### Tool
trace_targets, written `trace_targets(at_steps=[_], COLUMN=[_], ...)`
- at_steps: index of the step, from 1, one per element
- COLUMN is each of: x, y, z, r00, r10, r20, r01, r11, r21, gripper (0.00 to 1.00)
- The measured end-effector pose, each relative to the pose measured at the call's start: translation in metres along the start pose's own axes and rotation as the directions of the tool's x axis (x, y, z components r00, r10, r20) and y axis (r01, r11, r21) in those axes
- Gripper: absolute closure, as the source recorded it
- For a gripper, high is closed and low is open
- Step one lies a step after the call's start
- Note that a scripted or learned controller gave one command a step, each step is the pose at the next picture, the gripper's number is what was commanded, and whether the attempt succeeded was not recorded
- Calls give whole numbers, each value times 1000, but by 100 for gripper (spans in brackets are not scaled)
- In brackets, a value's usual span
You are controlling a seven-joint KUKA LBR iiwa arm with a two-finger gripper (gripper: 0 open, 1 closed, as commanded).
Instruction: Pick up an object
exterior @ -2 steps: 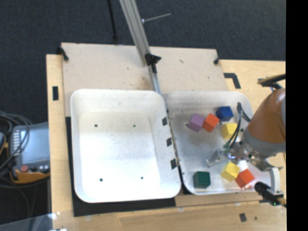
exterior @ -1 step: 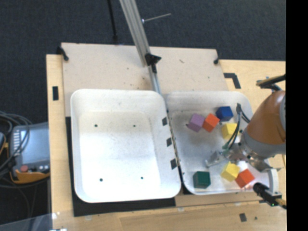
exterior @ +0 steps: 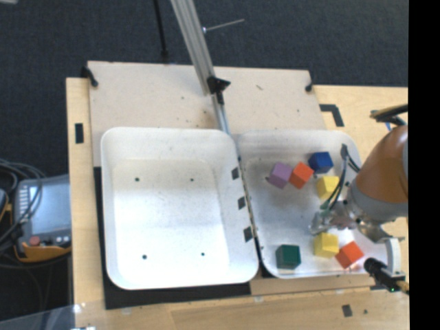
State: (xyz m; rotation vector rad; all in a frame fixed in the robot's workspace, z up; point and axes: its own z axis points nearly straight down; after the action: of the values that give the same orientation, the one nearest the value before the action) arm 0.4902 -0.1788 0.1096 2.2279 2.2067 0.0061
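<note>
Seven blocks, all in the right bin point(exterior: 256, 150); nearest to the pincer point(exterior: 324, 220) is a yellow cube point(exterior: 326, 244), lying just below it toward the near rim, w/ an orange-red cube point(exterior: 350, 254) touching or nearly touching its right side. Pincer sits low over the bin floor, just above that yellow cube in the view; whether it's spread or pressed together can't be told, wrist & cables mask it. Nothing seen pinched. Cube is squarish, no real long axis, so approach angle prob. matters little; the neighbour on its right is the likely snag. One arm only, in from the right, orange band point(exterior: 386, 167) over the bin's right edge. Second yellow block point(exterior: 327, 185) just up from the pincer, blue block point(exterior: 320, 161) above that, near the far wall. Orange block point(exterior: 300, 174) & purple block point(exterior: 280, 174) side by side, touching, mid-bin toward the far side. Green cube point(exterior: 288, 256) alone at near-left corner, well apart from the rest. Left bin point(exterior: 117, 150) beside it on the tabletop point(exterior: 79, 205), walls touching at the divide. Judgement: grasp not yet made.
</note>
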Motion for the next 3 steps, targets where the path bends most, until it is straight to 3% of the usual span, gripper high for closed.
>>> trace_targets(at_steps=[1, 2, 3], x=[-7, -8, 42], y=[3, 6, 25], z=[-63, -97, -91], r00=[1000, 1000, 1000], r10=[-15, -14, -18], r20=[2, 1, -2], r01=[15, 14, 18], r11=[1000, 1000, 1000], r21=[-1, 0, 5], gripper=[100, 100, 100])
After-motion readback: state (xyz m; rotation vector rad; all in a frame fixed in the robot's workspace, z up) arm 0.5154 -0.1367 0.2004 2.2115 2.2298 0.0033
